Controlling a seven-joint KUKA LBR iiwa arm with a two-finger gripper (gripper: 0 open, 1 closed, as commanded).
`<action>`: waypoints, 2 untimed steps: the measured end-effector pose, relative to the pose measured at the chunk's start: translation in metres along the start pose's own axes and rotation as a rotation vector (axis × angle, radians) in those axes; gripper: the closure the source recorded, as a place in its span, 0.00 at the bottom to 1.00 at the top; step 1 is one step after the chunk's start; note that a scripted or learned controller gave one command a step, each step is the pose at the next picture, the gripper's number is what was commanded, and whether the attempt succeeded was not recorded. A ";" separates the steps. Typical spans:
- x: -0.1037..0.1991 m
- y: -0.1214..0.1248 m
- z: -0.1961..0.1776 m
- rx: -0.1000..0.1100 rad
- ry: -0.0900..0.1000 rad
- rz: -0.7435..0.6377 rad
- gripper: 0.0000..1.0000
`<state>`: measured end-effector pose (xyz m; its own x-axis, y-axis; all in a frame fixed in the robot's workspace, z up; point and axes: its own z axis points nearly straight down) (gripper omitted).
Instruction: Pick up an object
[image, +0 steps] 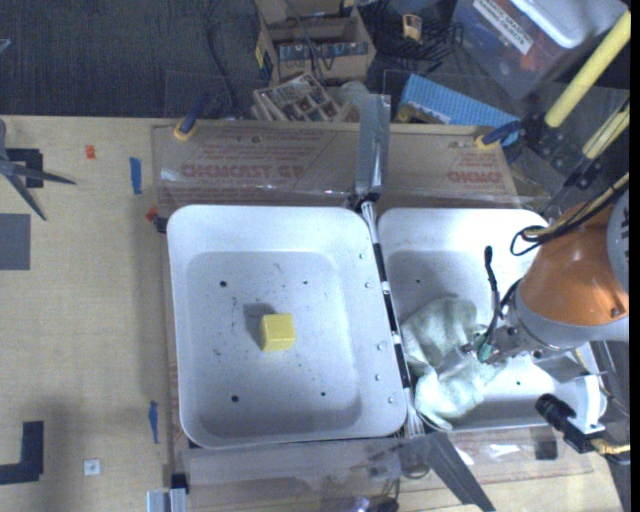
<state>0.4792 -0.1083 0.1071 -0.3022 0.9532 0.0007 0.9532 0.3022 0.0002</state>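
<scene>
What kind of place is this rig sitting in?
Most likely a robotics lab or workshop bench. Two shallow white plastic bins sit on a cardboard-covered wooden bench, a grey arm with an orange band reaches in, and black cables and cluttered boxes lie behind.

A blue tape strip (135, 175) sits on the wooden bench (70, 330).

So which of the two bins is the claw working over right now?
The right-hand bin, the one with the pale crumpled bag in it. The claw is down beside that bag; the left bin holds a yellow block.
</scene>
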 end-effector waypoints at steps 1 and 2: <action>-0.027 0.001 0.017 -0.010 -0.001 -0.028 0.00; -0.030 0.001 0.007 -0.016 -0.005 -0.021 1.00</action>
<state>0.4890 -0.1370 0.1004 -0.3219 0.9468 -0.0041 0.9466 0.3220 0.0159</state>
